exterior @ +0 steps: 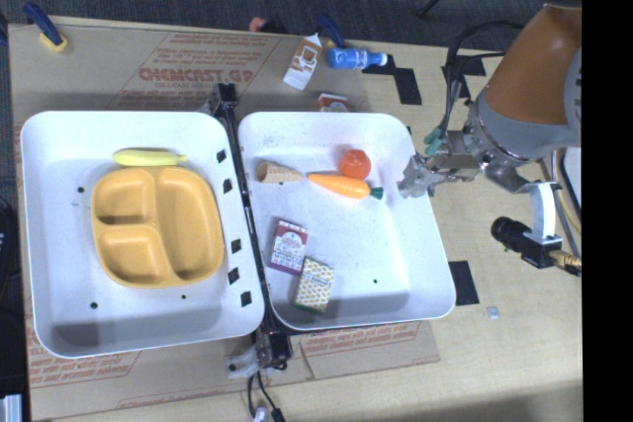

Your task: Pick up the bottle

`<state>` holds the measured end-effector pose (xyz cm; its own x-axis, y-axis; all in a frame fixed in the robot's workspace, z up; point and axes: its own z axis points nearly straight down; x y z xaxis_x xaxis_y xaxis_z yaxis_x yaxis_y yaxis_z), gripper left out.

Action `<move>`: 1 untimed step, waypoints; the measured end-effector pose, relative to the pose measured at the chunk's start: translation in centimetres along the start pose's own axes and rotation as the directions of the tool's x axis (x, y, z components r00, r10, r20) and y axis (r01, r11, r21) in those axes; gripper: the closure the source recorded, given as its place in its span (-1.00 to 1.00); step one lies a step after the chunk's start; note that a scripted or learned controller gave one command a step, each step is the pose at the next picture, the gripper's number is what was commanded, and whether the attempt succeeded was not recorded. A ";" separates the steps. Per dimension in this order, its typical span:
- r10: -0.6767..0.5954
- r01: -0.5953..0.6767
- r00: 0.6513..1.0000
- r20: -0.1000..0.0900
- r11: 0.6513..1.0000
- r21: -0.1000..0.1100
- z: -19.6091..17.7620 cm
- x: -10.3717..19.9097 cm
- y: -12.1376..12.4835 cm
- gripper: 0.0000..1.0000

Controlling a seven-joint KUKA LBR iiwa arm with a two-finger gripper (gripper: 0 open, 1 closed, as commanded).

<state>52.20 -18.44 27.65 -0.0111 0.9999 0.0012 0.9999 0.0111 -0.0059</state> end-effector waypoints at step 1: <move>-0.129 0.129 0.992 0.000 0.992 0.000 11.1 -2.6 -4.4 1.00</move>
<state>47.73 -21.12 16.54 -0.1397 0.9902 0.0021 0.9902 0.1397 -0.0052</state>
